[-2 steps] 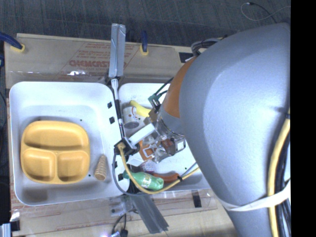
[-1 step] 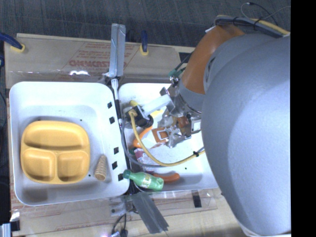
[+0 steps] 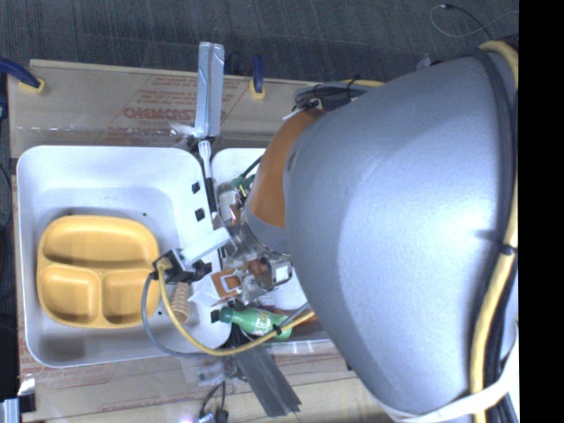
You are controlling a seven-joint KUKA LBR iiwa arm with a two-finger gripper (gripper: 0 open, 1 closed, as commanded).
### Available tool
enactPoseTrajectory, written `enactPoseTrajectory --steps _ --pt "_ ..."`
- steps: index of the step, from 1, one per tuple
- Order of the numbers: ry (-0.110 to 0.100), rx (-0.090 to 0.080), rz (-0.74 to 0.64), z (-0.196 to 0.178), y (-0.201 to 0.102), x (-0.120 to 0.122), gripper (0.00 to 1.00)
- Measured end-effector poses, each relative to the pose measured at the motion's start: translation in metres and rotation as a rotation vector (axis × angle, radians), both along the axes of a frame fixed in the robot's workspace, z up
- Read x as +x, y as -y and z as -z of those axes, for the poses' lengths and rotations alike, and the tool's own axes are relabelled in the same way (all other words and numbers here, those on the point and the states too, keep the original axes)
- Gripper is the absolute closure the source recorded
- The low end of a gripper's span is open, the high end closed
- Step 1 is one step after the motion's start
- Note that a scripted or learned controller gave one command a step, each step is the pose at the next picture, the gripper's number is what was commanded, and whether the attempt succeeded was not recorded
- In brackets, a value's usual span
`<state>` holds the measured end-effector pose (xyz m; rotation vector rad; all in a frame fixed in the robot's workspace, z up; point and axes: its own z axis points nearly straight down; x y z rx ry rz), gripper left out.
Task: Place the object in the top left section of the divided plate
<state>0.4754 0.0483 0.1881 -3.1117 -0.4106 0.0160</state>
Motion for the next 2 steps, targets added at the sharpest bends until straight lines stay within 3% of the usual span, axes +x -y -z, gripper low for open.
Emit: enactPoseTrajectory --steps 1,2 --pt "0.024 0.020 -0.010 0.0150 -0.0257 0.0064 1.00" --pt "0.008 0.004 0.002 0.0216 -0.0162 0.0020 0.00"
